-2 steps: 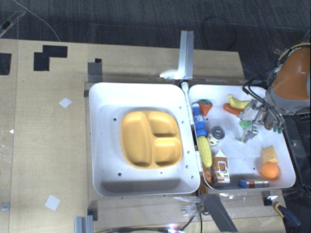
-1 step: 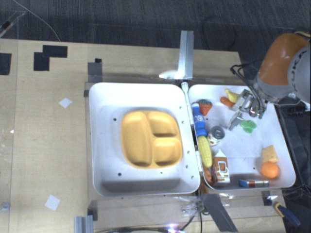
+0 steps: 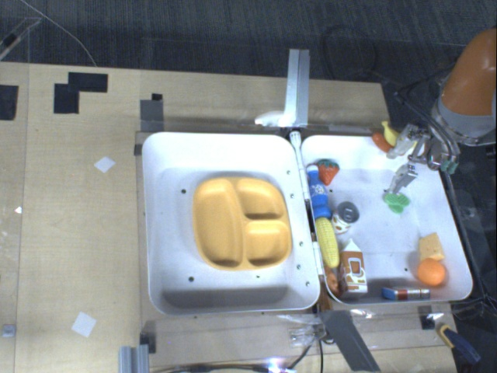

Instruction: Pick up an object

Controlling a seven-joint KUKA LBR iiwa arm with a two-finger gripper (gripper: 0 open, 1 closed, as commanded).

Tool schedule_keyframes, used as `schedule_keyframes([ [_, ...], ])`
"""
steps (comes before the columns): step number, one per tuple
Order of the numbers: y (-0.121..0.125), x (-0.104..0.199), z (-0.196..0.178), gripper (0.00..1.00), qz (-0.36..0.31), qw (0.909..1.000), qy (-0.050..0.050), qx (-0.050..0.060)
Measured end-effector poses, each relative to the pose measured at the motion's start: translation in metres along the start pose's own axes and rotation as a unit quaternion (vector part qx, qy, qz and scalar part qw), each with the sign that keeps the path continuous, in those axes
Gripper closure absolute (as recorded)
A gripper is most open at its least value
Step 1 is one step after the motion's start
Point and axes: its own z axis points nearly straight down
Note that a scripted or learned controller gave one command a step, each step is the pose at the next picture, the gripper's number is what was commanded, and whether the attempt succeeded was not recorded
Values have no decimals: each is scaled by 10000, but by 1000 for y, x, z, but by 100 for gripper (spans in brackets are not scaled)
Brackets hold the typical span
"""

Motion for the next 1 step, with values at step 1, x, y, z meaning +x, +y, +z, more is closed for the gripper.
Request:
schedule_keyframes([
  [1, -12, 66, 49, 0, -1179, 9930, -56, -7],
])
